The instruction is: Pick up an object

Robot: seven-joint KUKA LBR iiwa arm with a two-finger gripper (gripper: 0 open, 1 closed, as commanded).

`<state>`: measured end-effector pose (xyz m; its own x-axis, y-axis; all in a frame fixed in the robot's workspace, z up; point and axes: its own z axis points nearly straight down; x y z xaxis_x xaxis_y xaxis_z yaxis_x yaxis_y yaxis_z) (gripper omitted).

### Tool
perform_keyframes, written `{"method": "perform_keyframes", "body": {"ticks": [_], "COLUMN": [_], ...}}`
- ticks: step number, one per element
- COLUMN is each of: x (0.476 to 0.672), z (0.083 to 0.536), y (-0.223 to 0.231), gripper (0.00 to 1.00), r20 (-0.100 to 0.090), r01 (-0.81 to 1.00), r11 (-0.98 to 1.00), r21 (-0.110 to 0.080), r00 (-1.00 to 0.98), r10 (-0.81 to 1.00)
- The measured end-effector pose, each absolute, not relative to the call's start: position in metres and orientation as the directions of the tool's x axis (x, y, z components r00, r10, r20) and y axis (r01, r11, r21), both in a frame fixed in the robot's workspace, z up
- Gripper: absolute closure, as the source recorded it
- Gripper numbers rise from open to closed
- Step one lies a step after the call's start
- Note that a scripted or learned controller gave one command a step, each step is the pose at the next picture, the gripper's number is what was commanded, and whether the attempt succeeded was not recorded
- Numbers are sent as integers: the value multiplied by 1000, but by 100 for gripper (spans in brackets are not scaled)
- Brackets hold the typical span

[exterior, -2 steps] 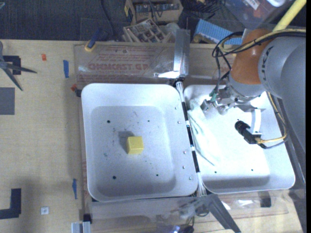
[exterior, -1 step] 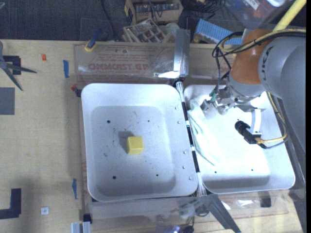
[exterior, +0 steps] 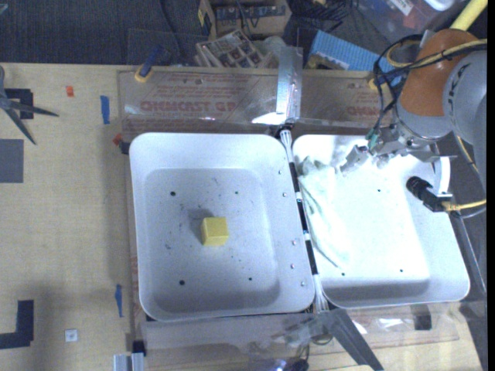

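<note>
Two shallow white bins sit side by side on the wooden tabletop. The left bin has a flat grey floor with small dark specks and a few tiny holes. A little yellow block lies close to the middle of that floor, shaped like a cube with soft edges, and nothing touches it. The right bin is very bright and washed out. On its 9 o'clock side lies some white crumpled stuff that is hard to tell from the bin itself. The grey arm with its orange band comes in at 2 o'clock. Its pincer hangs over the right bin's 11 o'clock corner, well apart from the yellow block. It is small and blurry, so I cannot tell how it stands.
</note>
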<state>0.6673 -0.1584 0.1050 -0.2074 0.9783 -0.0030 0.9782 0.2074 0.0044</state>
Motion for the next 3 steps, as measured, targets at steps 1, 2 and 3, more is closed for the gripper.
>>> {"method": "perform_keyframes", "body": {"ticks": [1, 2, 3], "x": [634, 636, 665], "z": [87, 100, 87], "y": [-139, -193, -153], "gripper": [0, 0, 0], "r20": [0, -1, -9], "r01": [832, 848, 909], "r11": [-555, -530, -416], "r21": [1, 1, 1], "r00": [555, 530, 416], "r10": [832, 848, 909]}}
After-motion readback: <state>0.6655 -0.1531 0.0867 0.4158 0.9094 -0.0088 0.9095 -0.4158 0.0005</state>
